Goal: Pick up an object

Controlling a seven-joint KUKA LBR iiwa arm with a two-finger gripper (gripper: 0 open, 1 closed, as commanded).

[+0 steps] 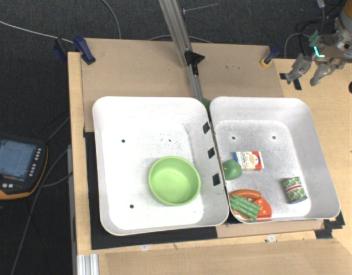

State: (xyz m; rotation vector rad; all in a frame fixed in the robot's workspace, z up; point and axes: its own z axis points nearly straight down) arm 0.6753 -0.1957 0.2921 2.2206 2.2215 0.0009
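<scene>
The red and green veggie toy lay far below our tool, whose fingers were apart; it seemed light, easy to pinch mid-body.

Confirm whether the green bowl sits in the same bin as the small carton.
No. The green bowl lies alone in the left bin, while the small carton lies in the right bin.

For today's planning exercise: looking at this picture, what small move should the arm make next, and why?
Probably swing the gripper down and inward over the right bin. It hangs open beyond the bin's far corner, while the small carton and green can lie in that bin.
</scene>
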